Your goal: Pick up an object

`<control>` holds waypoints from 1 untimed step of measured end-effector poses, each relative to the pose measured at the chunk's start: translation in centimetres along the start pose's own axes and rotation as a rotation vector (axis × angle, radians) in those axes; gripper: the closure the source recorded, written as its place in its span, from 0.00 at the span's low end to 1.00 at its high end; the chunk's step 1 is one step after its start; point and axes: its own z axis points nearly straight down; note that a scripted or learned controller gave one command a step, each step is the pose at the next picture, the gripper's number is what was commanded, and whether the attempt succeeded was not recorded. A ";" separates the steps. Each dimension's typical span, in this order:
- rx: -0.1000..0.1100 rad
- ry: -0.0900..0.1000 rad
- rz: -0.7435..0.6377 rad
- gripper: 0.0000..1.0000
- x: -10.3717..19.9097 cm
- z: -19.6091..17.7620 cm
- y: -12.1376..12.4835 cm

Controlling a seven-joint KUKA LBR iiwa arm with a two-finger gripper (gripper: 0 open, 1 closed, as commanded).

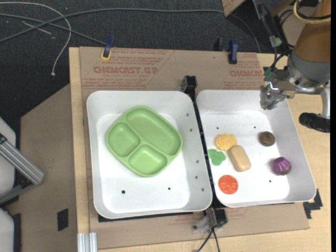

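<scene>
We see the end effector (269, 102) above the right bin's far edge; its state we cannot tell. The brown ball (266, 138) lies nearest, just below it.

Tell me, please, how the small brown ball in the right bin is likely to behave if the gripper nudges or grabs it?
The brown ball looks round and smooth, so a nudge would probably send it rolling across the right bin. It seems small and likely light. Its curved sides may slip from the gripper if the fingers close off-centre.

Five small toy foods (239, 157) lie clustered in the right bin (247, 117), ungrasped.
</scene>
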 end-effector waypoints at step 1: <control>0.001 -0.001 0.001 1.00 5.3 0.8 1.8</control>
